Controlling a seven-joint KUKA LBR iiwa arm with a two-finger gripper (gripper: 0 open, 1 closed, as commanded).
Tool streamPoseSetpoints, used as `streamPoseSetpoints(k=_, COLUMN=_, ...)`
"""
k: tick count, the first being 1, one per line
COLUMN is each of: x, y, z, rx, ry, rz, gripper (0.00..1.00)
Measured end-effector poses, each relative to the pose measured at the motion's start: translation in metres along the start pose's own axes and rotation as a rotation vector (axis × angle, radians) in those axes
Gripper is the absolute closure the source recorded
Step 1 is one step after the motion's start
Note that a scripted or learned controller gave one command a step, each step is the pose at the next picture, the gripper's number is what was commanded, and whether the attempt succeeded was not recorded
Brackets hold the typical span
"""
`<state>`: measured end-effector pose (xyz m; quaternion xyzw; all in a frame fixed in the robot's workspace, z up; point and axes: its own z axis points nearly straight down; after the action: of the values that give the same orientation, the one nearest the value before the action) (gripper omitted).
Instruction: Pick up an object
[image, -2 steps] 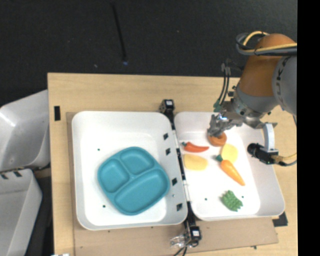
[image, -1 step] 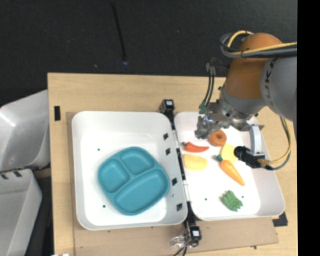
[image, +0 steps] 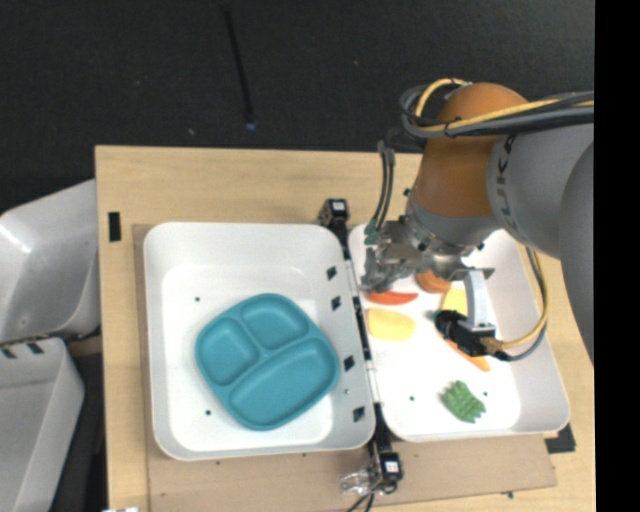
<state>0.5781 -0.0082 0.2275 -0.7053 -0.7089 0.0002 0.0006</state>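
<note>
While nothing is lifted from either bin, the step in hand looks like the approach, w/ the grasp itself not yet made.

Nearest me, toward the front of the right bin (image: 530, 405), lies a small knobbly green toy (image: 463, 400), well apart from the other pieces. Across the divider, the left bin (image: 170, 262) holds a teal divided plate (image: 265, 360), lying flat, three compartments.

Further back in the right bin, close to the divider, sits a rounded yellow piece (image: 390, 323). Just behind it is a thin red-orange strip (image: 392, 296), maybe a toy chili or carrot, can't say which. It lies flat, long axis approx. across the bin, glossy and slim. That's prob. the target, since the gripper (image: 383, 268) hangs right over its far edge.

Can't tell if the gripper is open or closed; it's a dark tangle from here, and nothing is visibly held.

Next move, in my view: come straight down and close across the strip's narrow width. It's low to the floor, so it could slip out, and the yellow piece beside it might get nudged.

Behind all that rises the grey arm (image: 545, 190) w/ its orange band (image: 465, 150).
</note>
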Motion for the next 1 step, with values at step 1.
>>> streamPoseSetpoints(k=1, x=0.0565, y=-0.0108, z=-0.0028, rx=0.000, ry=0.001, rz=-0.002, gripper=1.00)
